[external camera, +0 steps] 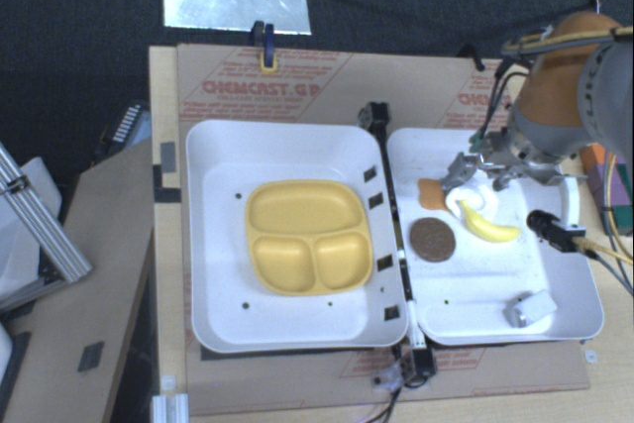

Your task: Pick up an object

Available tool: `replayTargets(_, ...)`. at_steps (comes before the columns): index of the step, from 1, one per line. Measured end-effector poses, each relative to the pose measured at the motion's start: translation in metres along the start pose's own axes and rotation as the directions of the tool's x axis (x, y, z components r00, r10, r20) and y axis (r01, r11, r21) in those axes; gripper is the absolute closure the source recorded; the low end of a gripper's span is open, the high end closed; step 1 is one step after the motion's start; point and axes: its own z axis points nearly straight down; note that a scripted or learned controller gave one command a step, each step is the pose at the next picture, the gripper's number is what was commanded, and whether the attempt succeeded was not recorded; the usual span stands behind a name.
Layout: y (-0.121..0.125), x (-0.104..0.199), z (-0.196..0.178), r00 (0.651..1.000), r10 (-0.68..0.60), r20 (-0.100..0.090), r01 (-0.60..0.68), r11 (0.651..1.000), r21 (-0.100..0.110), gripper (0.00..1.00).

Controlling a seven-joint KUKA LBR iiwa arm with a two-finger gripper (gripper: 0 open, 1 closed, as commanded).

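Two white bins (297, 139); gripper (482, 175), fingers spread, hovers at twelve o'clock of banana (487, 227), seemingly lining up a grasp

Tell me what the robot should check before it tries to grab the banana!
1. Banana in plain sight in the right bin: ok.
2. Hand close to the banana: ok, it is just above it in the picture.
3. Banana free of other things: not ok, a white piece lies against it.
4. Brown disc out of the way: ok, it sits apart to the left.
5. Hand open wide enough: cannot tell.
6. Yellow tray in the left bin away from the arm: ok.
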Motion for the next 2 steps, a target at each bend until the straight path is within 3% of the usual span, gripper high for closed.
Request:
replayTargets(1, -0.009, -0.005, 0.053, 1.0, 0.0, -0.001, 0.0, 1.0, 0.001, 0.0)
replayTargets(2, -0.007, -0.005, 0.04, 1.0, 0.0, 0.001, 0.0, 1.0, -0.003, 1.0)
